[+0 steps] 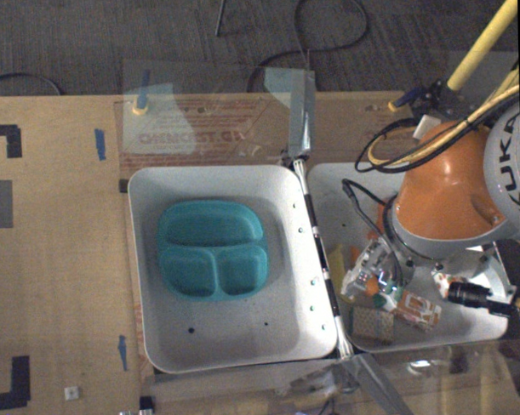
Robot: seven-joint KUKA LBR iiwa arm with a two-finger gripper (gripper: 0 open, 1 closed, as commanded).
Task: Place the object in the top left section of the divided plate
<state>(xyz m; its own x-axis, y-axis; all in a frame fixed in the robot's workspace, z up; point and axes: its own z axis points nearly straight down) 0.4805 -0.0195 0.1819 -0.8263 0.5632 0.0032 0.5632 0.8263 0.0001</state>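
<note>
1. The teal divided plate [212, 249] is lying in the left bin [154, 334], a little above that bin's middle, with its long section toward the top of the view and two smaller sections below.
2. The arm [442, 192], grey with an orange band, is reaching in from the right and hanging over the right bin [332, 187].
3. The end effector [375, 273] is sitting low at the left side of the right bin, close to the divider between the bins; whether it is spread or pressed together cannot be told.
4. Small objects [391, 313] are lying clustered on the right bin's floor just beneath the end effector; none can be seen between its tips.
5. Both bins are resting side by side on the wooden counter [57, 252].
</note>
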